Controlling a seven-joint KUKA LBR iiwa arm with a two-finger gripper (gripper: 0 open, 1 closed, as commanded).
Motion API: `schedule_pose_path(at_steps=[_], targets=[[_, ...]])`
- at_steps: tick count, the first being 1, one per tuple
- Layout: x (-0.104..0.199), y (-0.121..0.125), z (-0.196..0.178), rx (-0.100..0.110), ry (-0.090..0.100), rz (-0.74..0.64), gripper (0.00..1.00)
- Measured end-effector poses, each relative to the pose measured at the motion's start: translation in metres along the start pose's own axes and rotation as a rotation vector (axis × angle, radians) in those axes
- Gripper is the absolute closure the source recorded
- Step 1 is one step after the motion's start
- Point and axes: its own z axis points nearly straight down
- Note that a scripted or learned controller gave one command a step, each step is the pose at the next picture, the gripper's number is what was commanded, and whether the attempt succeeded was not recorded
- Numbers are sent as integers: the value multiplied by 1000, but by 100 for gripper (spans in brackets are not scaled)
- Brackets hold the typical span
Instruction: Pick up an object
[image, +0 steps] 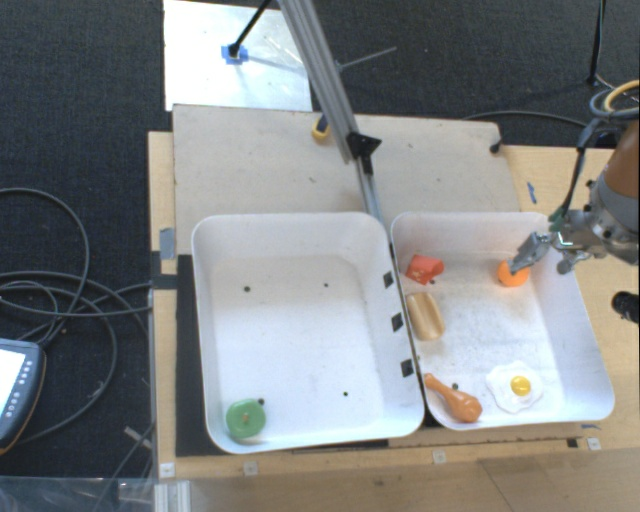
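Observation:
My gripper (544, 264) hangs over the far right edge of the right bin (470, 218), fingers spread open with nothing between them. Its left fingertip (519, 264) is just above a small orange ball (510, 277), which sits against the bin's right wall; I cannot tell whether they touch. The same bin holds a red piece (425, 267), a tan bread roll (426, 316), an orange drumstick-shaped toy (455, 397) and a fried egg (516, 387). A green round object (245, 418) lies in the near left corner of the left bin (290, 222).
A grey slanted pole (335, 95) runs from the top down to the divide between the bins. Black clips (397, 322) line the shared wall. Cables (70, 300) and a pendant (15, 385) lie on the floor at left.

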Motion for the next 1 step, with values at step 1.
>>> schedule_pose_path(at_steps=[1], targets=[[0,1,-2,-4,-2,-2,0]])
